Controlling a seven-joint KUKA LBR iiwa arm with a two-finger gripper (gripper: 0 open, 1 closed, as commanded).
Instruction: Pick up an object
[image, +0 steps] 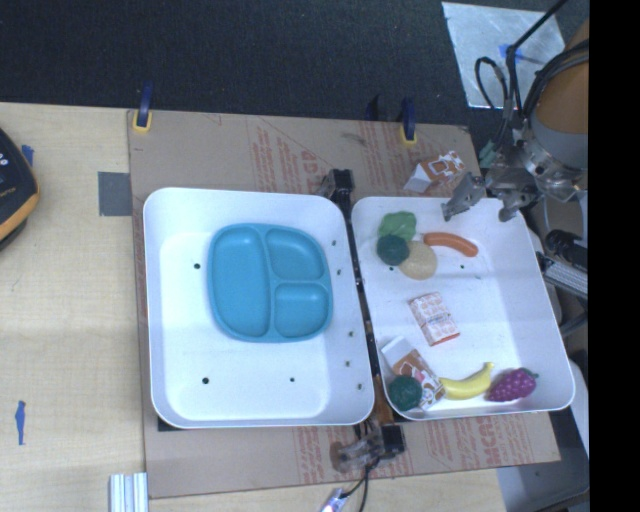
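Observation:
My gripper (487, 203) hangs over the far right corner of the right bin (520, 290), fingers spread apart and nothing between them. Just below and left of it lies an orange-red sausage (451, 243). Beside that sit a green leafy piece (398, 224), a dark green ball (391, 250) and a cream round piece (420, 261). A small pink-and-white packet (433, 318) rests mid-bin. At the near edge are a carton (413, 364), a dark green round piece (405, 392), a banana (466, 383) and purple grapes (511, 384).
The left bin (180, 300) holds a blue divided plate (270, 281). A small snack packet (437, 171) lies on the cardboard outside the right bin's far edge. Clamps hold the cardboard at the back. A yellow-black device (12, 190) sits at the far left.

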